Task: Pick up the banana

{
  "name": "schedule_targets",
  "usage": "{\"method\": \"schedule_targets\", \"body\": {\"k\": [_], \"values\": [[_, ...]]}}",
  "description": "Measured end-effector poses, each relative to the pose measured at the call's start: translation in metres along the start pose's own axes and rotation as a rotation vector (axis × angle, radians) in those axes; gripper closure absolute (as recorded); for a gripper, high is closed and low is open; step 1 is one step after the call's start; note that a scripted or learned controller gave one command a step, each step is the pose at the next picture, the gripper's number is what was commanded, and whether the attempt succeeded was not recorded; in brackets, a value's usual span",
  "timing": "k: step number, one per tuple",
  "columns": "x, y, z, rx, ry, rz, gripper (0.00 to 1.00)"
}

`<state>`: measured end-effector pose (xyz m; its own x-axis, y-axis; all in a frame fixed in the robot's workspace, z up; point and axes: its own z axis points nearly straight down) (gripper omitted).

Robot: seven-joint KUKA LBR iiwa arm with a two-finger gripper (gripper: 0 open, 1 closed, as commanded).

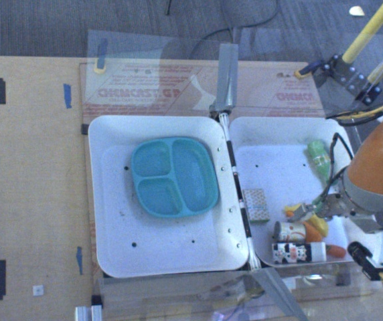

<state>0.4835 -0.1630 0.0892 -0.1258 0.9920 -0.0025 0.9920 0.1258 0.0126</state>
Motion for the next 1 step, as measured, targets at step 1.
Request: {"method": "schedule_targets", "body": {"k": [1], "values": [[0.0352,0.0035,-0.0010,0.002,-0.003,-0.113,0.00]]}}
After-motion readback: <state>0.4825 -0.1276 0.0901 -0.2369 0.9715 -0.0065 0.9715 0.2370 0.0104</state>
